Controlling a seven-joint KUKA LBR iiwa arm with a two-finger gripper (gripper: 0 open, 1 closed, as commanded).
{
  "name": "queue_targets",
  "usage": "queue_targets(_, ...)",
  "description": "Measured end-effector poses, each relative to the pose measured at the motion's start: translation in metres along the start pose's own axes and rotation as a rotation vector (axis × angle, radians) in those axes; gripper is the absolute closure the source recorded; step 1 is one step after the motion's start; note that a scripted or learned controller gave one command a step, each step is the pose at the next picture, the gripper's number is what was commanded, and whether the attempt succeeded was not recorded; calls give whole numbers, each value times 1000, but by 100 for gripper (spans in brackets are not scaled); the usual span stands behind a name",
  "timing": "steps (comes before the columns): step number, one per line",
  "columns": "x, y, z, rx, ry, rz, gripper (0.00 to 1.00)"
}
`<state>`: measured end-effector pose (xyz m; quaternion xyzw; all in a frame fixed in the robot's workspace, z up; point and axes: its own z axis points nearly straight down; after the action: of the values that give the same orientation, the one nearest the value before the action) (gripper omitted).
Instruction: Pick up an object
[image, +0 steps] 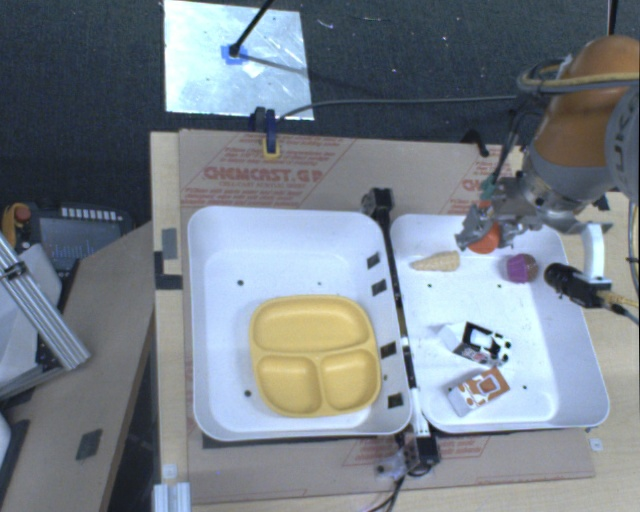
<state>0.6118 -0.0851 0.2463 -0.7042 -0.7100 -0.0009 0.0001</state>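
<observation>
Dark carpet-looking floor all around, with a shiny foil square (238, 58) up top and a sheet of brown cardboard (300, 170) laid over the counter (120, 300). Two shallow white bins sit on it side by side, touching along a black hinge strip down the middle.

Using the yellow tray (313, 354) as the reference: it's a three-compartment plate lying flat in the left bin (220, 250), toward that bin's near edge. Everything else is to its right, over in the right bin (570, 400).

Up and to the right of the tray, near the far edge of the right bin, there's a pale cone-shaped thing (436, 262) lying on its side. Just beyond that is a small orange object (486, 239), and the hand (482, 228) is right on top of it, with the grey arm (580, 110) coming in from the right. The orange piece sits tucked in at the fingertips, but I honestly can't tell whether the hand is pinched on it or just hovering over it.

Farther right of that is a purple ball-ish thing (520, 267). Directly right of the tray there's a black and white item (482, 344), and just below that a small orange and white box (478, 390) near the bin's front edge.
</observation>
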Motion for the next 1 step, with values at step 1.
queue_targets(1, 61, -17, 6, 1, 0, -1, 100)
